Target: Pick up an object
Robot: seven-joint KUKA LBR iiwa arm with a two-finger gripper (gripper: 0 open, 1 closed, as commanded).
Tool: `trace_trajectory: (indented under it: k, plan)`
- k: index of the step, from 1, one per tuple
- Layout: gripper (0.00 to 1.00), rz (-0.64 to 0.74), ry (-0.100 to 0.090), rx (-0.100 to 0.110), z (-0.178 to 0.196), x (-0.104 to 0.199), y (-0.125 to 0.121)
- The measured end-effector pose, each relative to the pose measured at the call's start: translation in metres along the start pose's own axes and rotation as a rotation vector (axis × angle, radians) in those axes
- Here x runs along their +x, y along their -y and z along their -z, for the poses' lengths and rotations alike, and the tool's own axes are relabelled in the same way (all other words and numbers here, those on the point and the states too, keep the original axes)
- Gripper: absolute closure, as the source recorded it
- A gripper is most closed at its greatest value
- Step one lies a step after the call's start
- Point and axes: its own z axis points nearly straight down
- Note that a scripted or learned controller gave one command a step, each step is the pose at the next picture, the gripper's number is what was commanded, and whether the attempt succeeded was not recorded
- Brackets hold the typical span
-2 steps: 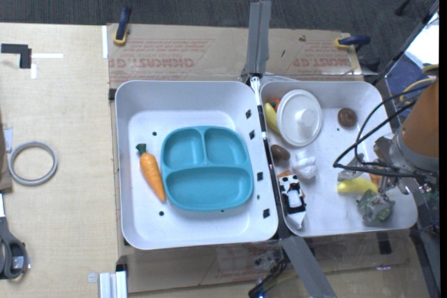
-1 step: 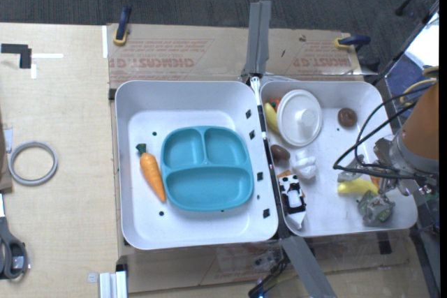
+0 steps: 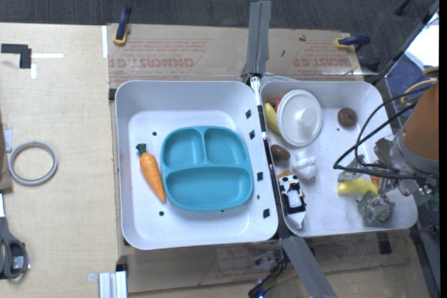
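Note:
The right bin [image 3: 328, 216] holds several small objects. A white round bowl [image 3: 300, 116] sits at its back, with a yellow and red piece [image 3: 270, 110] beside it. There is a brown ball [image 3: 347, 116] at the back right and a brown lump [image 3: 280, 153] near the left wall. A crumpled white piece [image 3: 304, 165] and a black-and-white toy [image 3: 291, 193] lie towards the front. A yellow banana-like piece [image 3: 354, 185] lies at the right. My gripper [image 3: 377, 207] hangs low over the bin's front right corner, just beside the yellow piece, above a grey-green object.
The left bin [image 3: 133, 220] holds a teal divided plate [image 3: 207, 168] and an orange carrot [image 3: 151, 174] to its left. A grey tape ring [image 3: 31, 162] and scissors [image 3: 12, 256] lie on the bench at the far left. Black cables [image 3: 363, 150] loop beside the arm.

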Motion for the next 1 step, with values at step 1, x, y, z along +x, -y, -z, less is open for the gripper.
trace_trajectory:
  k: [1]
  plan:
    - [0.00,0.026,-0.004,-0.002,-0.0001,-0.0004,-0.0001]
